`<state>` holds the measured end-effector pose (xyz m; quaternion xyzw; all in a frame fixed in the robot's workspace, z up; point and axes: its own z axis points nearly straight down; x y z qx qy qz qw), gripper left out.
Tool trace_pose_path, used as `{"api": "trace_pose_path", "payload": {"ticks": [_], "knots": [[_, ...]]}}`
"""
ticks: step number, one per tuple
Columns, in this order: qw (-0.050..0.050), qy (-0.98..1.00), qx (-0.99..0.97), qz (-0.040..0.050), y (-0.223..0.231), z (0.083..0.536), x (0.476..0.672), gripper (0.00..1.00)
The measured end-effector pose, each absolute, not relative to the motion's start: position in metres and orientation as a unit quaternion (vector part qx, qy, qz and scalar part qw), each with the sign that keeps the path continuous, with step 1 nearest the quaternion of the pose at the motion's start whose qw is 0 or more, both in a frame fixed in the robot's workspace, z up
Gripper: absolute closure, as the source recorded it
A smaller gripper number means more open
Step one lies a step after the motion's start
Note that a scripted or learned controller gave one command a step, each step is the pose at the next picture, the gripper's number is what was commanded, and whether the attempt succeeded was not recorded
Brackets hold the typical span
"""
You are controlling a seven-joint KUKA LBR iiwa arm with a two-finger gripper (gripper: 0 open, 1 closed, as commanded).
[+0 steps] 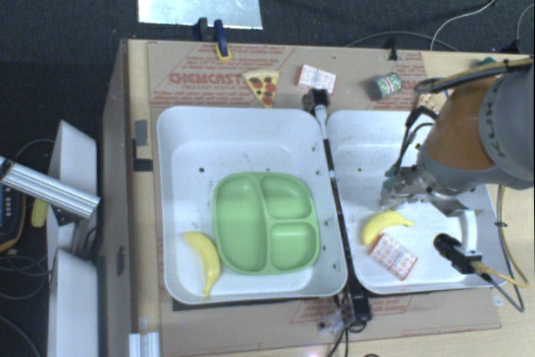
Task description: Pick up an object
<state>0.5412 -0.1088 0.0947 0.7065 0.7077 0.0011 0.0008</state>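
My gripper (396, 190) hangs low over the right bin (359, 138), just above and slightly right of a yellow banana (385, 224) that lies on the bin floor. A small red and white packet (393, 256) lies right below that banana, near the bin's front edge. In the left bin (180, 155) a green divided plate (266, 221) lies flat, and a second yellow banana (204, 260) rests at its lower left. The arm's bulk covers the right part of the right bin.
On the cardboard behind the bins lie a toy pizza slice (262, 86), a red and white packet (316, 79) and a small green can (387, 85). A black strip (328, 159) runs along the divider between the bins.
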Motion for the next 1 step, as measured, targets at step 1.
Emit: {"api": "trace_pose_path", "payload": {"ticks": [1], "knots": [[0.001,0.708,0.706,0.0011,-0.1088,0.0946,0.5411,0.0]]}}
